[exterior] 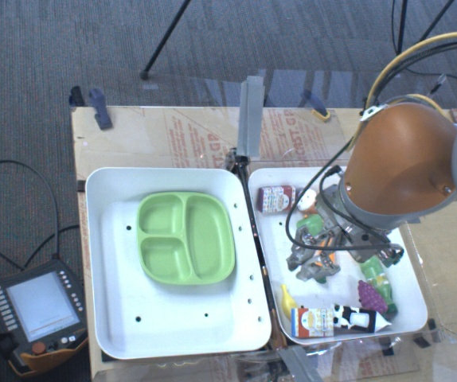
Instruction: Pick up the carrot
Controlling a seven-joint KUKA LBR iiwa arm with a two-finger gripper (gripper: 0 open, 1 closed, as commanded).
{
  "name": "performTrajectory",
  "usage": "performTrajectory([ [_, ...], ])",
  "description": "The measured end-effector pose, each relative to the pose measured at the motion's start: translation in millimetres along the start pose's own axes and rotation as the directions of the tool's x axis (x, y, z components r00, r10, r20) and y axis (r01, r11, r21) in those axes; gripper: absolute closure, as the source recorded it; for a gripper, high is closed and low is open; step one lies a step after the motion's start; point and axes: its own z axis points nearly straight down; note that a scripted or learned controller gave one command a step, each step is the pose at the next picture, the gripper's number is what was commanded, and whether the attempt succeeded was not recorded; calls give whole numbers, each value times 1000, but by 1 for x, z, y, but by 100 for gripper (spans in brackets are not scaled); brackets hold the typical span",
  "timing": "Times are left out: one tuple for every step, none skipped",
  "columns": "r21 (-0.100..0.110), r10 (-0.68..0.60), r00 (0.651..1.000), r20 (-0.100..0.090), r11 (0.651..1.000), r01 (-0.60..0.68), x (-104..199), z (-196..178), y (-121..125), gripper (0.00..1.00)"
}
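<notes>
From the overhead camera, the arm [400, 161] leans in from the right and its end effector [318, 263] is down inside the right bin [416, 281]. Whether it is open or closed cannot be told. A sliver of orange, likely the carrot [325, 243], peeks out right beside it, among the clutter. Nearby lie a small jar [275, 199], purple grapes [373, 296] and a milk carton [314, 321]. In the left bin [105, 293] sits a green divided plate [186, 237].
</notes>
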Motion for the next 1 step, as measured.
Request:
performTrajectory([
  [3,-453,892,1,892,453,-5,-40,-52,100],
])
